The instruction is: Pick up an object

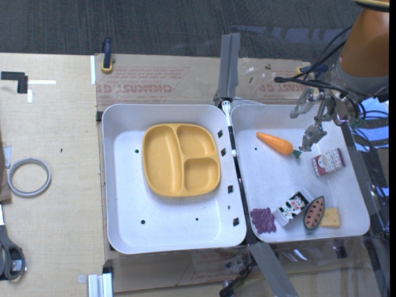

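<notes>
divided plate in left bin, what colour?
Yellow-orange, plain, no pattern. The divided plate shows clearest in the camera view, lying in the left bin.

A divided plate [181, 159] lay in the left bin [117, 184], while the right bin [272, 184] held a carrot [275, 143] behind, a carton [328, 162] right, and grapes [263, 219] in front.

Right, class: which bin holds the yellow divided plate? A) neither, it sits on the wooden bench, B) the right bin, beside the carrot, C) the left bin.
C: the yellow divided plate lies alone in the left bin, while the carrot is in the right bin.
</notes>
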You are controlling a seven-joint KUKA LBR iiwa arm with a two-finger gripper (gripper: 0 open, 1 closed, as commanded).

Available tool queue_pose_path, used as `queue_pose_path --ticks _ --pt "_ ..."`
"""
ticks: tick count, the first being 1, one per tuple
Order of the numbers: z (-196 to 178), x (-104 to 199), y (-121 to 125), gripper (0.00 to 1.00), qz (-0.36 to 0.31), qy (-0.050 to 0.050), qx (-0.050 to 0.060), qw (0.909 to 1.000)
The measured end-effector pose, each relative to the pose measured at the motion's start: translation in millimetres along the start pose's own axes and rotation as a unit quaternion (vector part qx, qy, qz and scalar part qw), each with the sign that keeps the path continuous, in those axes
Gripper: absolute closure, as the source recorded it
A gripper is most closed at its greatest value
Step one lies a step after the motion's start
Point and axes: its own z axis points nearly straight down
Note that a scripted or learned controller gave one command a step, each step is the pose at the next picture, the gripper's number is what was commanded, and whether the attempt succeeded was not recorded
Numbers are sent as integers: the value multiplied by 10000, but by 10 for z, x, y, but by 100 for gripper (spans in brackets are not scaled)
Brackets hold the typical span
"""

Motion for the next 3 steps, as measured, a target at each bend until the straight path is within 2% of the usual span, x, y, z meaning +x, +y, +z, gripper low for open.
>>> queue_pose_path --ticks 1,2,3 --pt "1138 -24 -40 0 2517 4 5 9678" --pt "1135 460 -444 0 4336 10 10 9011" --pt "1138 -35 -276 0 5250 4 12 8511"
